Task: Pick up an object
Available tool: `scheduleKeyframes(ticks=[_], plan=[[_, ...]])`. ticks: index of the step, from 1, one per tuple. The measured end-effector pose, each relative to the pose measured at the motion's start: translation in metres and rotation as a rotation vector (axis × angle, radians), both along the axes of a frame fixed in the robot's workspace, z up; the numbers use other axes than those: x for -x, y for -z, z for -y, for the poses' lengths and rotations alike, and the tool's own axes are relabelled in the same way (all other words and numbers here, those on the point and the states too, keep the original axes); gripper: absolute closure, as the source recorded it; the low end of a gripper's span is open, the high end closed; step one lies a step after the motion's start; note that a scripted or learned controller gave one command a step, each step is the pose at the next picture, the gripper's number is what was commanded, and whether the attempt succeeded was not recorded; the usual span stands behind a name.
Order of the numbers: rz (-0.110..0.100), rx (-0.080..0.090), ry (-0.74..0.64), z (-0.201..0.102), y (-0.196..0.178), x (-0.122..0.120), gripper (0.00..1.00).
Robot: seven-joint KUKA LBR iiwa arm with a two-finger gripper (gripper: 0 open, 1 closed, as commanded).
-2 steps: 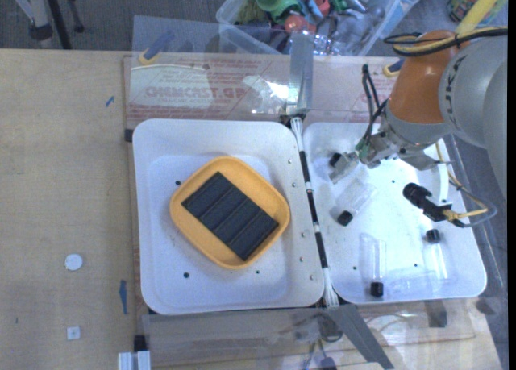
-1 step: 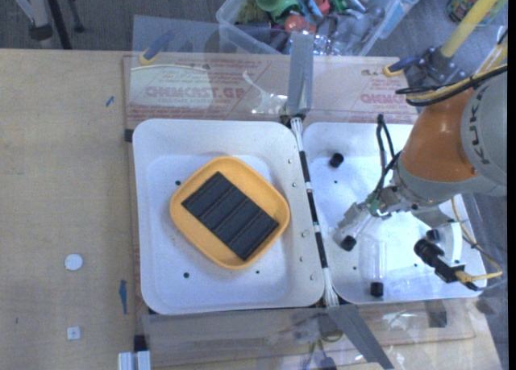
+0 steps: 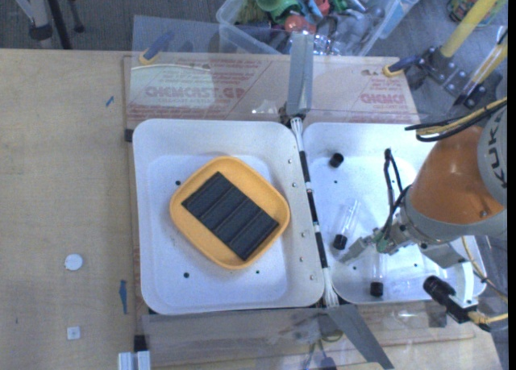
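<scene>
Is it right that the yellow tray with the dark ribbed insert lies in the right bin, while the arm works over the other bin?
Not quite. The camera view shows the yellow tray in the left bin; the arm works over the right bin.

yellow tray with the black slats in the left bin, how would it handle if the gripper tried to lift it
The yellow tray looks rigid, so it likely wouldn't flop. It is wide and flat, so probably hard for two fingers to span, except at its rim. Its smooth, rounded edge may slip.
</scene>
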State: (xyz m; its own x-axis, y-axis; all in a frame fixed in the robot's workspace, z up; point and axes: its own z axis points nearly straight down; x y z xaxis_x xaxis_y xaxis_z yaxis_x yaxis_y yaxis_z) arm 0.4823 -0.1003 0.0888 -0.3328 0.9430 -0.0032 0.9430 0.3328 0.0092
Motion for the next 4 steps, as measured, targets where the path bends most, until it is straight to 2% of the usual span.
scheduleKeyframes(ticks=[1,2,3,4], plan=[[-0.007,0.001,-0.092,-0.039,-0.096,-0.087,0.0],[-0.009,0.001,-0.269,-0.023,-0.096,0.001,0.0],[-0.003,0.004,-0.485,-0.08,-0.096,-0.103,0.0],[0.004,0.005,-0.484,-0.08,-0.107,-0.104,1.0]])
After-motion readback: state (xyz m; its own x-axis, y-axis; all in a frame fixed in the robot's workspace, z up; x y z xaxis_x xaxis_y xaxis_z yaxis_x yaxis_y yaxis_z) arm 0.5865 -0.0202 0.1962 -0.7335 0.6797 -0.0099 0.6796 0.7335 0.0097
